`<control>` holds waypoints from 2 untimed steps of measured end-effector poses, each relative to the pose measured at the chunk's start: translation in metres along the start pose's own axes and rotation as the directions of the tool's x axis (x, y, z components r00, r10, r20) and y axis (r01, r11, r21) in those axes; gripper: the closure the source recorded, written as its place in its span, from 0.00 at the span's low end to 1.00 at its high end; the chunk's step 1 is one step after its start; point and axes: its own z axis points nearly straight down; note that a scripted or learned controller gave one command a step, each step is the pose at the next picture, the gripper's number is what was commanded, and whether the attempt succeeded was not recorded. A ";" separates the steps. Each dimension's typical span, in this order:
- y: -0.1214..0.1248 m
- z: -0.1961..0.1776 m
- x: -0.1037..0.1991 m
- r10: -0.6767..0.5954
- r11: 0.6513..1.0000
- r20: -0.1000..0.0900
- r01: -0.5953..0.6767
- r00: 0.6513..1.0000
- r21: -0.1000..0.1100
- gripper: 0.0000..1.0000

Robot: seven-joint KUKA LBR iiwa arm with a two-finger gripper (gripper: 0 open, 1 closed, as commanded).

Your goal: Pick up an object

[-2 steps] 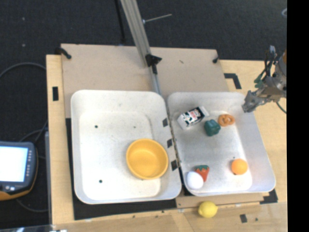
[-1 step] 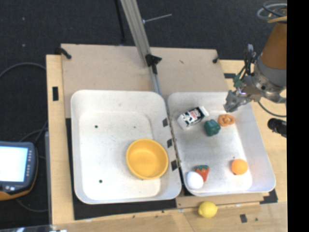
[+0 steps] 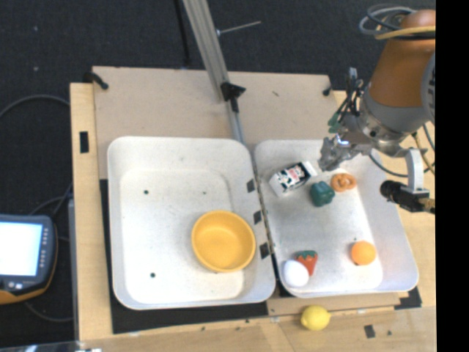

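The worktop (image 3: 168, 108) carries two white bins. The left bin (image 3: 146, 167), well left of the jaws (image 3: 335, 152), holds a yellow bowl (image 3: 223, 240). The jaws hang over the right bin's (image 3: 388, 270) far edge; whether they are open cannot be told. Just below them lie a white box (image 3: 292, 177), a green block (image 3: 321, 193) and an orange piece (image 3: 343, 182), close together. Open floor lies below these.
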 end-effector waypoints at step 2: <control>0.006 0.001 0.094 0.003 1.000 -0.001 -0.003 1.000 0.000 1.00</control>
